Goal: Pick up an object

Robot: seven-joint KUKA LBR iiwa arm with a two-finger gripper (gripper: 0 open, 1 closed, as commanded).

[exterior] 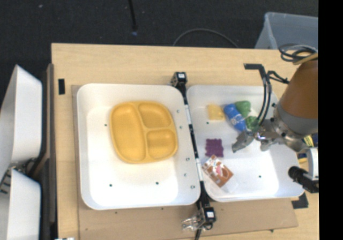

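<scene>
the bench carries 2 white bins side by side. the gripper [252, 141] hangs over the right bin [252, 182], reaching in from the right on the grey arm [300, 99] with its orange band. 2 grey fingers point leftward and spread apart; 1 finger [241, 142] angles down toward the bin floor, the other lies closer to the wrist. the jaws look parted, and nothing sits between them.

just above the gripper, close to its upper side, lies a blue object [234, 116], roughly cylindrical and tilted. a green object [244, 108] sits right beside the blue 1, on its far side from the fingertip and partly tucked behind the arm's cable. further up and to the left of the gripper is a small yellow block [215, 112], lying flat, near the blue object but apart from it.

to the left of the fingertip, a short way off, a purple piece [214, 147] with ragged edges lies flat on the bin floor. below and to the left of the gripper, near the bin's left wall, a red and white packet [217, 171] rests at a tilt; its printing is too small to read.

well to the left of the gripper, across the divide between the bins, the left bin [96, 180] holds a yellow tray [143, 130] with 3 compartments, lying flat.
</scene>
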